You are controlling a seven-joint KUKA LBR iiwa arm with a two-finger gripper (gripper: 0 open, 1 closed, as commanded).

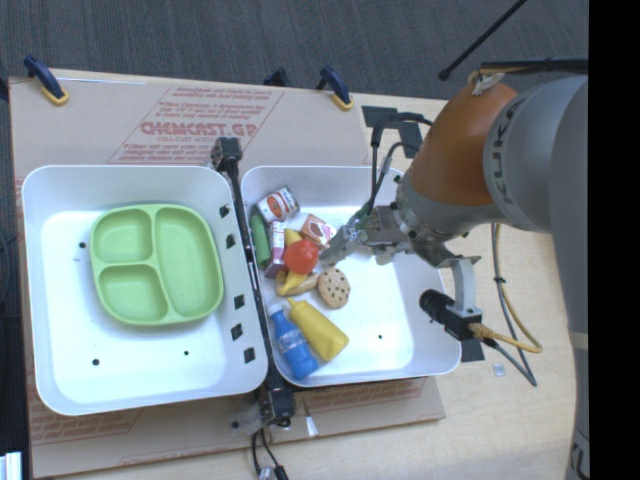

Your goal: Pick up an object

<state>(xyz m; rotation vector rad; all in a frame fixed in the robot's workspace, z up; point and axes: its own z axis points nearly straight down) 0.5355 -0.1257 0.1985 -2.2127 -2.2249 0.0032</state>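
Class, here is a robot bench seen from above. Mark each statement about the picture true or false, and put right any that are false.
1. The green divided plate lies in the left bin. True.
2. The toys are piled in the left bin. False: they lie in the right bin, mostly along its left side.
3. The cookie lies on the right bin's floor beside the red tomato. True.
4. The yellow bottle stands upright on the green plate. False: it lies on its side in the right bin, next to the blue bottle.
5. The gripper is over the right bin, close to the pile of toys. True.
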